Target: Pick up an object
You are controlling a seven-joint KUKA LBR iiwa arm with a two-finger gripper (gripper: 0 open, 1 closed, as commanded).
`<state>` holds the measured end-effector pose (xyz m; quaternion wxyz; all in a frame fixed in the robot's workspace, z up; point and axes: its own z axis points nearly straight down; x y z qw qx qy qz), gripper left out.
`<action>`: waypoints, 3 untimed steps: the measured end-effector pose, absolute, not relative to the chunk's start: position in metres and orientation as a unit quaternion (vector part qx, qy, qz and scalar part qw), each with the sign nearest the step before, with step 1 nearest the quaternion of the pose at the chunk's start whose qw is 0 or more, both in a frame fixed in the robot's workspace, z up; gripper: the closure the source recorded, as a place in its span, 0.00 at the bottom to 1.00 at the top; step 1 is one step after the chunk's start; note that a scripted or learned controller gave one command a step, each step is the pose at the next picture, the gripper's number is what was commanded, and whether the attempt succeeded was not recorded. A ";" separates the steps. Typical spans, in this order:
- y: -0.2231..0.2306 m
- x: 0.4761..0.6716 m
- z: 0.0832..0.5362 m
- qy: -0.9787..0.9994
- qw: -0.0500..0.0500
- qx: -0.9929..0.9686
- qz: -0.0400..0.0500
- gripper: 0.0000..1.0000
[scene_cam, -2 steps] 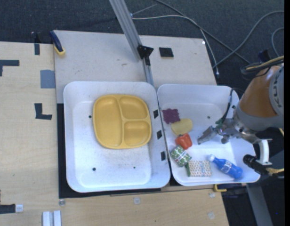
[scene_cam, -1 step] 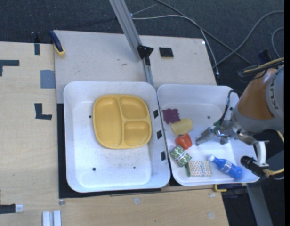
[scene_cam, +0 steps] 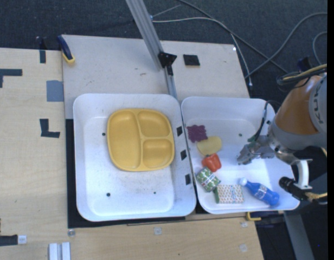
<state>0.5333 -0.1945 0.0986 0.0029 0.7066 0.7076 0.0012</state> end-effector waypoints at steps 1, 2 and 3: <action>-0.194 0.525 0.146 0.708 0.001 0.707 0.000 1.00; -0.193 0.523 0.189 0.708 0.001 0.707 0.001 1.00; -0.192 0.523 0.213 0.708 0.001 0.706 0.000 1.00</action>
